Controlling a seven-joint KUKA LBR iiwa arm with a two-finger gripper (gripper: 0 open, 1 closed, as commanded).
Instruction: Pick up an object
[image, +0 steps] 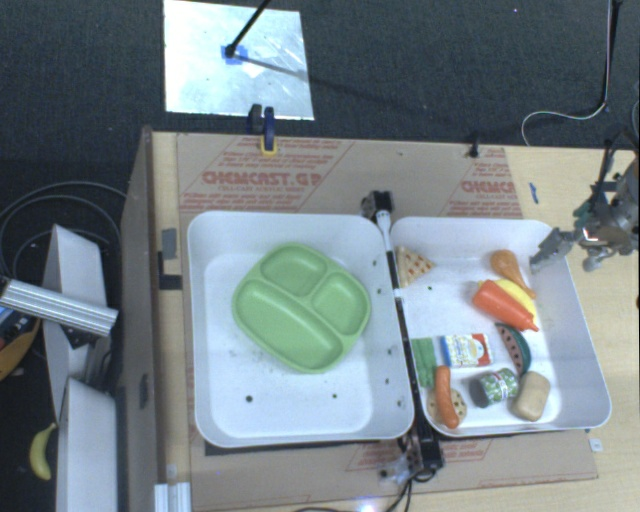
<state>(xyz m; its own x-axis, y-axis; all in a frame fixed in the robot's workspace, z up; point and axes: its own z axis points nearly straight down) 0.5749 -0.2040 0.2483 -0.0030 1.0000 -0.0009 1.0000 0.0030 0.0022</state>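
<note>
Presently the two-finger gripper (590, 238) sits at the far right edge of the camera view, just outside the right bin's outer wall and level with its upper half. Whether it is released or clenched cannot be told at this size and blur; nothing is seen in its grasp.

Nearest to it, inside the shallow white right bin (585, 330), lie the candidate objects: a tan-orange oblong toy food piece (508, 266), touching a yellow banana-shaped piece (516, 293) and a bright orange carrot-shaped piece (504, 306). These cluster against the near-gripper side, which in my judgement makes them the readiest targets.

Further down are a watermelon-slice toy (514, 346), a green and white printed carton (455, 352), a small dark can with a green label (495, 387), a beige potato-like lump (532, 396) and an orange sausage-like piece (443, 385). A triangular waffle-patterned wedge (412, 264) lies apart near the divider.

The white left bin (220, 300) bears a green sectioned plastic plate (300, 308), well apart from the arm.
</note>
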